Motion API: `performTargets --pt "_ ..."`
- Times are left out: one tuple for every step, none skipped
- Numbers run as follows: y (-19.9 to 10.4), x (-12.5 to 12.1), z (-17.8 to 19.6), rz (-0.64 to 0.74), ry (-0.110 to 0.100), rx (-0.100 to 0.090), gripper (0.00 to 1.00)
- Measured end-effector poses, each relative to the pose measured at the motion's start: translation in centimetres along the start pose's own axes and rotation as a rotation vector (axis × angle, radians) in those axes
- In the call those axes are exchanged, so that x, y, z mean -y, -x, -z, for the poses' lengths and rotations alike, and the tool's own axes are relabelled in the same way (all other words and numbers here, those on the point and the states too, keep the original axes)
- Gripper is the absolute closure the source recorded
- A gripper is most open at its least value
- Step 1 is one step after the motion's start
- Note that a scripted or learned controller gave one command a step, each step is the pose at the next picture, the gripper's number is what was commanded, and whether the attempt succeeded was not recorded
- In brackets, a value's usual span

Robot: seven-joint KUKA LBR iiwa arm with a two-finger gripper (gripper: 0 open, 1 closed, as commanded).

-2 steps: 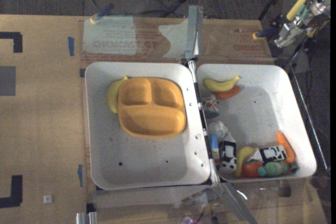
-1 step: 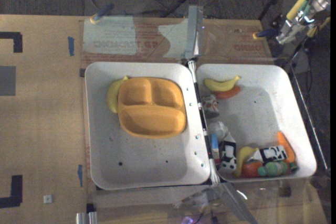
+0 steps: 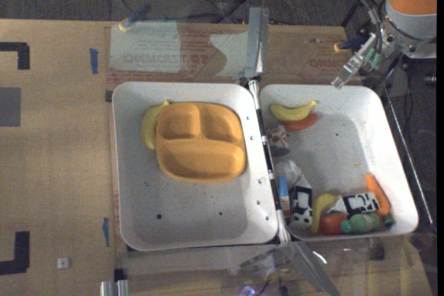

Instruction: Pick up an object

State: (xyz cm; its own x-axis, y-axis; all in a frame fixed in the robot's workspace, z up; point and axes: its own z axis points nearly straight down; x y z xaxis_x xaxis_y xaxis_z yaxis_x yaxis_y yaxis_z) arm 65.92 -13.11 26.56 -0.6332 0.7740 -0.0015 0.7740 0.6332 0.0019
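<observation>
My gripper (image 3: 350, 69) hangs at the upper right, above the far rim of the right bin (image 3: 347, 142), with nothing seen in it. Just below and left of it in that bin lies a yellow banana (image 3: 293, 109) on top of a red-orange piece (image 3: 304, 123). Along the bin's near edge sit a black-and-white cow toy (image 3: 300, 206), a second yellow piece (image 3: 322, 208), a red tomato-like thing (image 3: 333, 224), a green item (image 3: 361, 223), a black-and-white box (image 3: 361, 203) and an orange carrot (image 3: 379, 194).
The left bin (image 3: 194, 218) holds an orange divided plate (image 3: 201, 141) lying partly over a yellow banana (image 3: 149, 127). A small can-like object (image 3: 279, 139) and a clear wrapper (image 3: 288, 170) lie by the wall between the bins. Cables and stand legs cross the floor behind.
</observation>
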Motion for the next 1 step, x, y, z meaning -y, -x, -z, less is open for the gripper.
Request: performTargets --pt "0.11 -0.12 1.25 0.000 0.006 0.006 1.00"
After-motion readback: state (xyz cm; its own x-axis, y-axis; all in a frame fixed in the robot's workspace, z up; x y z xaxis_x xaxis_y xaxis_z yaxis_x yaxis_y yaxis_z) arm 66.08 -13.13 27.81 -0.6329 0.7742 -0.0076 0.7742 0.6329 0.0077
